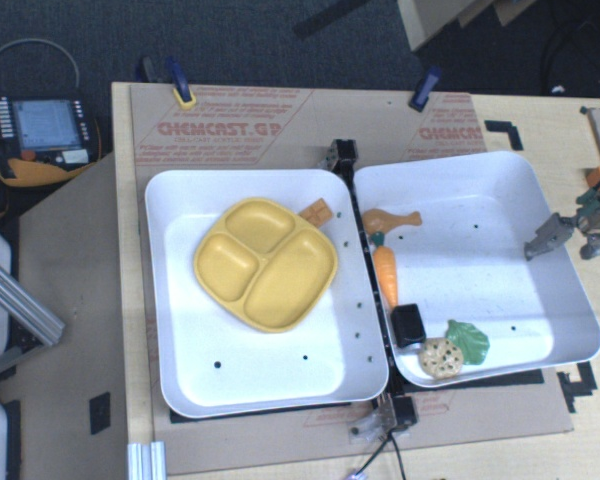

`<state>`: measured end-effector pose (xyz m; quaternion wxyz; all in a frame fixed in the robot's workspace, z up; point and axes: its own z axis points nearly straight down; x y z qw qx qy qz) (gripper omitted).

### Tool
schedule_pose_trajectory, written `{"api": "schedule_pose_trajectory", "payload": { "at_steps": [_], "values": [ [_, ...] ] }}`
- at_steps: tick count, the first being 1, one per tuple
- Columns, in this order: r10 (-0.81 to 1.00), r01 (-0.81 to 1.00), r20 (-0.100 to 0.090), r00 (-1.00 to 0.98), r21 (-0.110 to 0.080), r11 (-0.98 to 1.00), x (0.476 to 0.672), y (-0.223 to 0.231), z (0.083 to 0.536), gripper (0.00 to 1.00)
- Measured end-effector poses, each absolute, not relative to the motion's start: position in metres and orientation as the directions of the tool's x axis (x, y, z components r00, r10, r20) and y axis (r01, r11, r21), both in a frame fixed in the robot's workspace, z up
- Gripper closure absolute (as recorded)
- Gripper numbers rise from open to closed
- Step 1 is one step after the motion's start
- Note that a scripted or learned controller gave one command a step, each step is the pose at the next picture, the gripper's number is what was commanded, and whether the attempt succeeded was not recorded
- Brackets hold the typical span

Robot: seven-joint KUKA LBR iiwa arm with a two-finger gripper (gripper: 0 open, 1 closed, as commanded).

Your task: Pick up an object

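The right bin [500, 183] holds several toy foods along its left and front sides: a tan drumstick [390, 220], an orange carrot [385, 276], a black block [408, 324], a speckled cookie [440, 358] and a green leafy piece [470, 340]. My gripper [562, 244] hangs over the right rim of this bin, far from all of them. Its fingers are spread open, one grey finger [548, 236] pointing left into the bin, and nothing sits between them.
The left bin [180, 348] bears a yellow divided plate [265, 263], with a small orange-brown piece [316, 211] at the plate's upper right edge. A black clamp [342, 153] joins the bins at the back. A control pendant [42, 128] lies off the bench at left.
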<state>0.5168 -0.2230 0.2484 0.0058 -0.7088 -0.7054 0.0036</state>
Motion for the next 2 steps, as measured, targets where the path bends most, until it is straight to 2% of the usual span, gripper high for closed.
{"api": "schedule_pose_trajectory", "payload": {
  "at_steps": [1, 2],
  "values": [
    [1.0, 1.0, -0.001, 0.0, 0.0, 0.0, 0.519, -0.222, 0.256, 0.0],
    [1.0, 1.0, 0.002, 0.0, -0.004, 0.0, 0.521, -0.221, 0.214, 0.0]
  ]
}}
